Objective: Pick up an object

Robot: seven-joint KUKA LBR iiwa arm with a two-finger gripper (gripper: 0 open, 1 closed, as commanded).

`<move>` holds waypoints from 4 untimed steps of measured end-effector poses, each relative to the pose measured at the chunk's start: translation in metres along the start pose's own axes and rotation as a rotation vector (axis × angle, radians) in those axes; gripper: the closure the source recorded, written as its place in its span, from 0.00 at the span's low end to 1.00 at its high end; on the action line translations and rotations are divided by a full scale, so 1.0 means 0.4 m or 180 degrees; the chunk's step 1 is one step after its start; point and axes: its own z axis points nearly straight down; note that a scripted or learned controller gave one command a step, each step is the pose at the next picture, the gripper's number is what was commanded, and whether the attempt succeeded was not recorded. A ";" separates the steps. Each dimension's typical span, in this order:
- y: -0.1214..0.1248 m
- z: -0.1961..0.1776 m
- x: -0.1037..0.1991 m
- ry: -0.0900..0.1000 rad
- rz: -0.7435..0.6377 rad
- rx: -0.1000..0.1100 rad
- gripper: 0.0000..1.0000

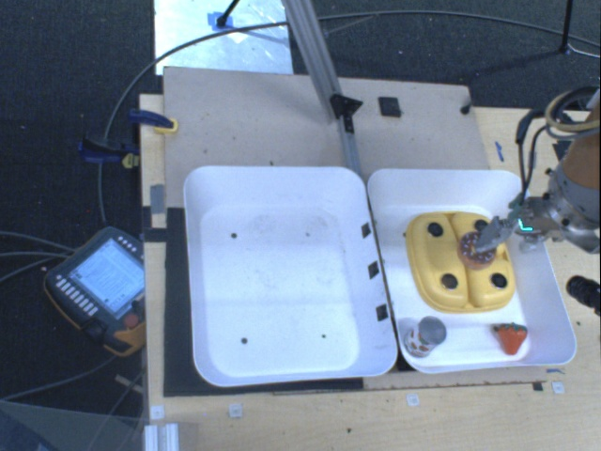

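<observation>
1. Reaching was the step in hand, by my reading: the gripper (488,241) stood over the right bin (554,294), its tip down at a small brown ring-shaped piece (470,250) lying on top of the yellow block (458,261).
2. Whether that ring sat between the gripper's working ends could not be told; the tip was too small and blurred, so no hold on anything can be claimed, nor can I say if the hand was released or clenched.
3. The yellow block lay near the middle of the right bin, closer to its far edge, with dark round holes in its top.
4. A small cup-like cylinder with a grey top (424,334) stood at the bin's near-left corner; an orange-red piece (511,337) lay at the near edge towards the right corner, well apart from the gripper.
5. The next move would seem to call for a firm closing on the ring or the block's edge, then a straight lift clear of the bin wall.
6. Count: two white bins, the left bin (202,252) beside the right; one yellow block, one brown ring, one cylinder, one orange-red piece; one arm.
</observation>
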 end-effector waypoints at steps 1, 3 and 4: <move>0.001 -0.002 0.000 -0.0002 -0.0001 -0.0007 0.00; 0.002 0.180 -0.016 -0.0009 -0.0001 -0.0027 0.00; 0.005 0.191 -0.016 -0.0012 -0.0002 -0.0039 0.00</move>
